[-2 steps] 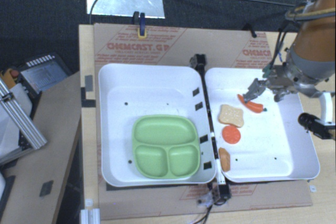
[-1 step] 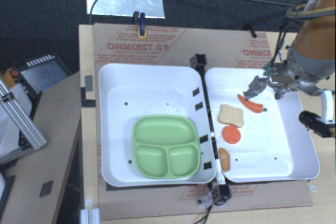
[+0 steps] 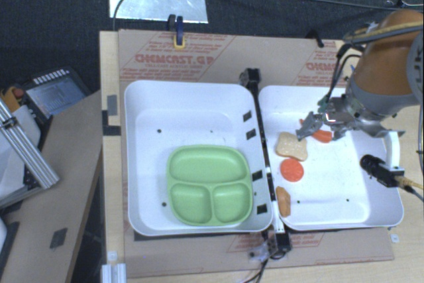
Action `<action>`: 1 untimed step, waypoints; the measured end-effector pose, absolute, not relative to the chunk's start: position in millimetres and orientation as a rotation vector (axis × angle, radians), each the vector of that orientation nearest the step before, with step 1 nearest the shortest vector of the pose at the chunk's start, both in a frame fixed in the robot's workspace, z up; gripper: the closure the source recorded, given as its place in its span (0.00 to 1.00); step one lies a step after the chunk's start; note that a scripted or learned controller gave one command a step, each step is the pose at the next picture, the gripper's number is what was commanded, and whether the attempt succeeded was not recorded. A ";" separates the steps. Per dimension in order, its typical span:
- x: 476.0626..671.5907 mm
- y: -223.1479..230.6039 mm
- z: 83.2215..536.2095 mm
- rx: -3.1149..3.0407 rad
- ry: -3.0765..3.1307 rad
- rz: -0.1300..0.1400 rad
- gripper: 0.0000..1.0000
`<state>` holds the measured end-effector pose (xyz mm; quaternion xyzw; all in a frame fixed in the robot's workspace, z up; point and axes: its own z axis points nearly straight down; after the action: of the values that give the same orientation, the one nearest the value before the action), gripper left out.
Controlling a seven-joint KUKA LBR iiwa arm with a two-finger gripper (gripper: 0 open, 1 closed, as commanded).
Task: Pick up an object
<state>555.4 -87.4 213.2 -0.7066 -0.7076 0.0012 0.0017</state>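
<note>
Gripper: low over the right bin; how its jaws stand is hard to tell at this slant.
Orange-red piece: directly under the gripper, perhaps touching it.
Tan bread-like piece: just left of and below the gripper.
Red disc: further below, beside the tan piece.
Orange oblong: lowest, by the bin's left wall.
Green divided tray: well left of the gripper, in the left bin.

Right bin contents: tan bread-shaped piece near centre-left, flat; round red-orange disc at its 6 o'clock; small orange piece at 2 o'clock; orange-brown oblong against the left wall.
</note>
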 end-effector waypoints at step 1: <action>548.0 -95.0 161.7 -2.218 -2.219 0.004 0.00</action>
<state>548.0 -95.0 161.7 -0.7070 -0.7072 0.0013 0.0018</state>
